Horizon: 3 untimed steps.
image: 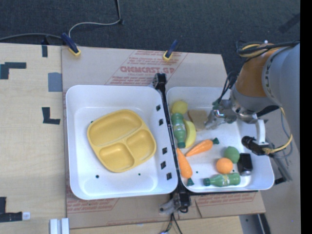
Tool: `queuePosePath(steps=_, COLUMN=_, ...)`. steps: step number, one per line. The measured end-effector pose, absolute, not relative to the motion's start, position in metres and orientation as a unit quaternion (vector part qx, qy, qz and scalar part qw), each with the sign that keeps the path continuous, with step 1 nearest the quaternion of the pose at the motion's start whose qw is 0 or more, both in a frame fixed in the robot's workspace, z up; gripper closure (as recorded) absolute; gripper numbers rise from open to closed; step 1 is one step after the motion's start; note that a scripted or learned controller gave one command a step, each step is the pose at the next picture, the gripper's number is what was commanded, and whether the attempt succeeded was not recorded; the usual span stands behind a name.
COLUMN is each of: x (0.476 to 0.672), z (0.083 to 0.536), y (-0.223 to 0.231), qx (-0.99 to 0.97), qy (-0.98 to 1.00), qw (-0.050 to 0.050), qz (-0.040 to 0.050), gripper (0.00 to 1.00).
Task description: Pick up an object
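Where the arm reaches in from the right, the gripper is seen low over the upper middle of the right bin, and whether it is apart or together cannot be told from this angle. Nothing can be made out as held by it. Just to its left a flat tan piece is seen on the bin floor, and beyond that a lemon is set near the divider. Below the lemon a green bottle lies along the divider, with a banana touching its right side. An orange carrot lies at a slant near the bin's middle, and a second carrot lies lower, close to the divider. Toward the lower right a lime and an orange are found just beside each other, and a second green bottle lies on its side along the near wall. A yellow divided plate is held in the left bin. Both bins rest on a cardboard sheet spread over the bench.
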<state>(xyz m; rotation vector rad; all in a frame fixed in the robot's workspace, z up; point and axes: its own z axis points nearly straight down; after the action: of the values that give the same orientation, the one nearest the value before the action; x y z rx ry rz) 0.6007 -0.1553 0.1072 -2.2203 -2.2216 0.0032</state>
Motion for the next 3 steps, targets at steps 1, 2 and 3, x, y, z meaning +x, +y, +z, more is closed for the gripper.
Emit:
queuePosePath(steps=1, x=0.601, z=0.107, y=-0.155, qx=-0.707, qy=-0.707, qw=0.000, qz=0.0009, gripper=0.00)
queuePosePath(steps=2, x=0.526, z=0.086, y=-0.122, qx=-0.707, qy=-0.707, qw=0.000, qz=-0.0002, gripper=0.00)
queuePosePath(steps=3, x=0.527, z=0.096, y=-0.123, qx=-0.707, qy=-0.707, qw=-0.003, qz=-0.0006, gripper=1.00)
